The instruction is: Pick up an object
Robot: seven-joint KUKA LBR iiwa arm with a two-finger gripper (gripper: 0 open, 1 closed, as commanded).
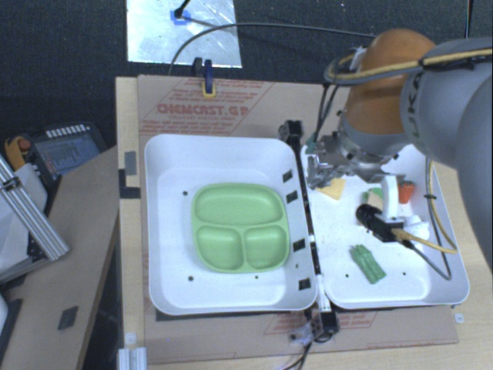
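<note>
Beside the divider (302,206), we judge the yellow wedge (333,189) light, soft, best pinched across its flat sides; the gripper (320,172) state we cannot tell.

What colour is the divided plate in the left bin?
Pale green, the divided plate has three compartments; the camera view shows it plainly.

Readable markings, for your log:

1. Cardboard sheet (231,102) under the bins, lying well to the far left of the gripper (323,168): you can read red block lettering close to "CHEMCAST", followed by two characters resembling "G9"; the last of these are uncertain. Fainter red lines run above and below it, too small for you to read.

2. Pendant (65,154), far off to the gripper's left: its screen and keys are illegible.
</note>
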